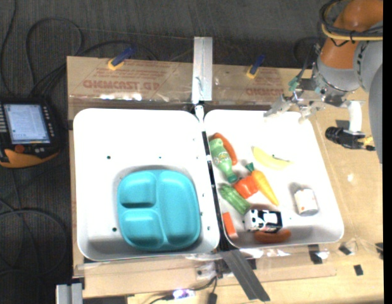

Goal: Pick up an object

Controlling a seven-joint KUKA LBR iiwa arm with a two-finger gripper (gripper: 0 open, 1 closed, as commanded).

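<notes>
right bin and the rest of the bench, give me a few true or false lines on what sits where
1. The teal tray lies in the left bin. True.
2. The banana lies in the left bin. False: it lies in the right bin.
3. The gripper hangs over the right bin's far edge. True.
4. The gripper holds the carrot. False: the carrot lies in the bin, apart from it.
5. The white can stands right of the carrot. True.

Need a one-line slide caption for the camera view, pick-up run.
KUKA arm's gripper poised over the right bin's far rim, toys clustered along its left side; a teal divided plate sits in the left bin.
</notes>
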